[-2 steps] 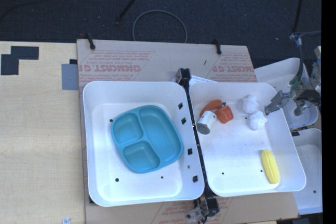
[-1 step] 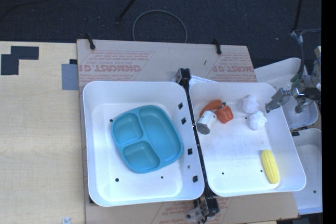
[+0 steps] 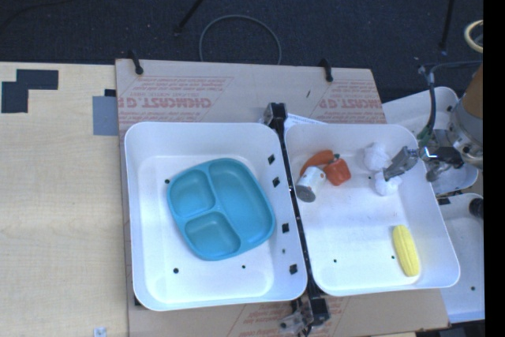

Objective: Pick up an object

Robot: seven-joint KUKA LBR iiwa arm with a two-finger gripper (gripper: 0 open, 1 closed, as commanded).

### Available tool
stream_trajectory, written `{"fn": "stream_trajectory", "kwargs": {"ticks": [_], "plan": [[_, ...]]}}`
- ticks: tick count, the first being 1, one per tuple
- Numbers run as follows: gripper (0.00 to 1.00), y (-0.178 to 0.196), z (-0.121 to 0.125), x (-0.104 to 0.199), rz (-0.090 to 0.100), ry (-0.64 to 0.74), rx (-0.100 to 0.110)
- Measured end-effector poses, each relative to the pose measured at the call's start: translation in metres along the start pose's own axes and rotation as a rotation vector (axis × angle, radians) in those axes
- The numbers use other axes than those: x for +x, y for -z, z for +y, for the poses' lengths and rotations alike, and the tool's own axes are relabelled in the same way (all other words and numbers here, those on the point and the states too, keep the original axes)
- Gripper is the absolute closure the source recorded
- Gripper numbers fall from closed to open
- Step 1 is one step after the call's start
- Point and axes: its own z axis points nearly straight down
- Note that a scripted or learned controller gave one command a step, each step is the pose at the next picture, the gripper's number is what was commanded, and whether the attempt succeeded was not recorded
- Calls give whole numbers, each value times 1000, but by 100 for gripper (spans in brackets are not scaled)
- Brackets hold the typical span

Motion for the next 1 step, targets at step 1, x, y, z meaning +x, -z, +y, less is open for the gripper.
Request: {"fn": "stream_trajectory", "kwargs": {"ticks": [1], "plan": [[0,-47,7,2,0,0,0]]}}
